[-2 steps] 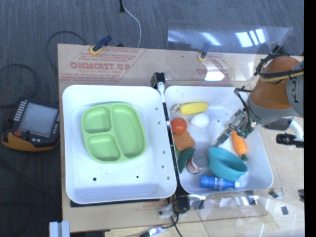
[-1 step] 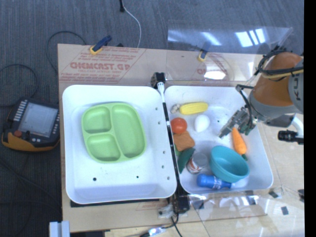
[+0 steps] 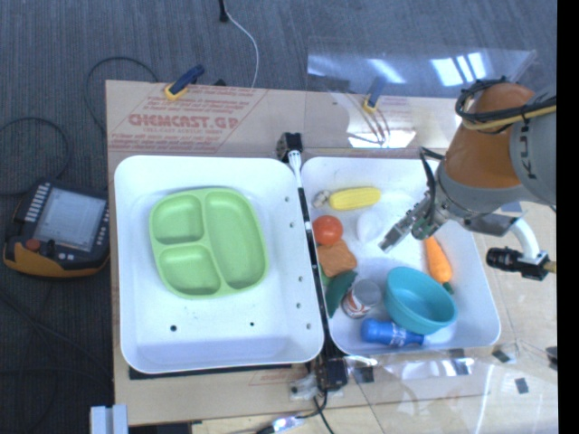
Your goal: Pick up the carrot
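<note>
We're looking down on the two white bins side by side. The left bin has a green divided plate sitting in it, three compartments, nothing in them that we can see.

The right bin is where all the clutter is. The carrot lies near the right wall, pointing roughly up and down in the view, just right of the blue bowl and touching or almost touching its rim, we can't quite call it. There's a corn cob at the top of the bin, a tomato below it by the divider, some orange lumpy thing under that, a dark green item and a small round metal-looking piece next to the bowl. A blue bottle lies on its side along the bottom edge.

The arm comes in from the right, and the gripper hangs over the middle of the right bin, just up and left of the carrot's top end. Its fingers look parted with nothing between them, so it isn't holding anything. The carrot sits on the bin floor beside it, not grabbed

Off to the left on the carpet there's a pendant
</note>
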Robot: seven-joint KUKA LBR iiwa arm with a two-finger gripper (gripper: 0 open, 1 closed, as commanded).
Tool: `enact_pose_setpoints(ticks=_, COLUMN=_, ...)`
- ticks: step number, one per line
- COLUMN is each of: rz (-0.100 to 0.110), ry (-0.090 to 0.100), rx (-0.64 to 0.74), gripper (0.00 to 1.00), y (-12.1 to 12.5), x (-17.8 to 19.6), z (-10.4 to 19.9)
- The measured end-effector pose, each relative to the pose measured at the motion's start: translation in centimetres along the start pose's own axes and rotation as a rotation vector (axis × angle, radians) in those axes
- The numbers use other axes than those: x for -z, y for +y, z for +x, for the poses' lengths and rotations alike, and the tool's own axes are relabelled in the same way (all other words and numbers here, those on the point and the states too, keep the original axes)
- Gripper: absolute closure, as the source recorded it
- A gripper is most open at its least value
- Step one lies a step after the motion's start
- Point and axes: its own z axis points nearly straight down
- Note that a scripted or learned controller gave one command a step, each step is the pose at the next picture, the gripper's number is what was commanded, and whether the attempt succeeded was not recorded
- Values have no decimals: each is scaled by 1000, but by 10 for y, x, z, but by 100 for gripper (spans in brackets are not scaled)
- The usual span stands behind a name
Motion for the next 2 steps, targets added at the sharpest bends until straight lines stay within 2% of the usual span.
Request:
enact_pose_setpoints(ticks=1, rz=1, ry=-7, rx=155, gripper=100, y=59, x=50, z=-61)
enact_pose_setpoints(ticks=2, rz=2, ry=-4, rx=154, gripper=0, y=59, x=49, z=-61)
